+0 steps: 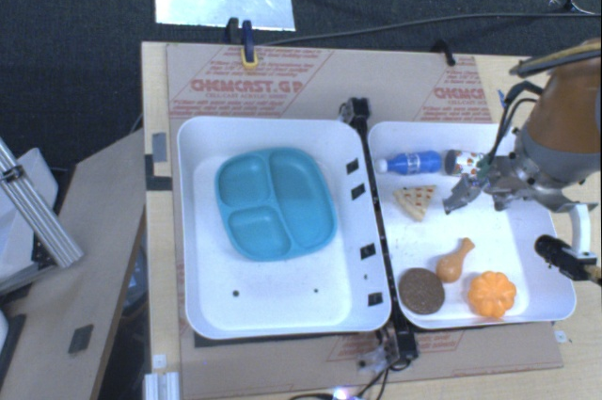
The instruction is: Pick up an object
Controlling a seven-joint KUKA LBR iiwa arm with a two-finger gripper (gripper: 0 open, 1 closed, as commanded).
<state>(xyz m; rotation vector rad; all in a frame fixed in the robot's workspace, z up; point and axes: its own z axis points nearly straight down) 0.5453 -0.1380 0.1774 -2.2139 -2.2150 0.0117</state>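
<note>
Hovering over the right bin (564, 299), the gripper (467, 192) hangs just right of the waffle piece (416, 200), with nothing seen between its fingers; I cannot tell if they are apart. Above the waffle piece lies a blue bottle (412, 163); below it, a drumstick (454, 260), a brown disc (421, 291) and a pumpkin (492, 294).

A teal plate (276, 203) lies in a white bin (202, 229); at its three o'clock, a blue bottle (412, 163) and an orange pumpkin (492, 293).
</note>
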